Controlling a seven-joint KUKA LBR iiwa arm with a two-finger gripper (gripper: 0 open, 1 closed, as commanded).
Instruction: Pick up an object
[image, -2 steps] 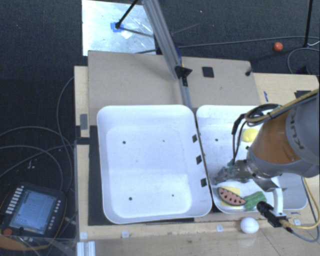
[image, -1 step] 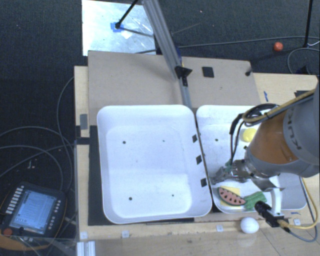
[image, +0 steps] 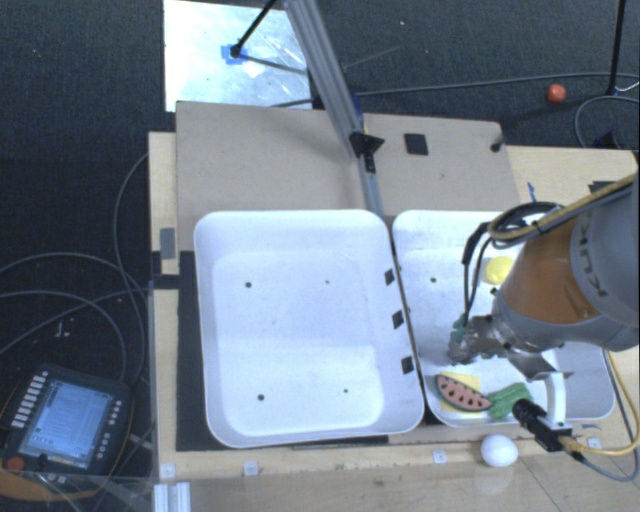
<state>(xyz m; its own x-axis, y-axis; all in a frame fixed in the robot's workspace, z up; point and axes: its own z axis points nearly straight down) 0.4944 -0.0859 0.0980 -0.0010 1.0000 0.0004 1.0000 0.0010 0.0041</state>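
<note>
My arm reaches in from the right over the right bin (image: 430, 262), its orange band above the wrist. The gripper (image: 466, 346) points down into the bin's front half. Just in front of it a watermelon-slice toy (image: 462, 392) lies on the bin floor, with a green object (image: 508, 396) right beside it. A yellow object (image: 497, 268) lies farther back, partly hidden behind the arm. I see nothing in the gripper.
The left bin (image: 290, 330) adjoins the right one along a shared rim. A white ball (image: 498, 450) rests on the bench in front of the right bin. A metal pole (image: 335, 90) slants up behind the bins. Cables trail off the arm.
</note>
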